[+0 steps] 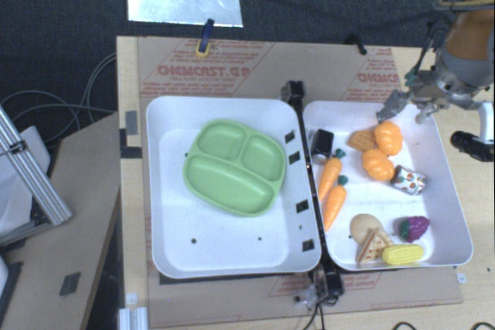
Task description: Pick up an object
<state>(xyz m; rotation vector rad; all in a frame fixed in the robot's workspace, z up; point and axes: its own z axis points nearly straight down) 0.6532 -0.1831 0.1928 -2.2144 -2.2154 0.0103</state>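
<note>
In the camera view, the pincer [407, 107] is seen over the upper right corner of the right bin [452, 205], its two fingers spread apart with nothing held between them. Just below the left fingertip two orange fruits [383, 151] are found, touching each other. Further below and left of the pincer, two carrots [332, 189] lie side by side. Far to its left, a green divided plate [234, 166] is set in the left bin [166, 243].
</note>
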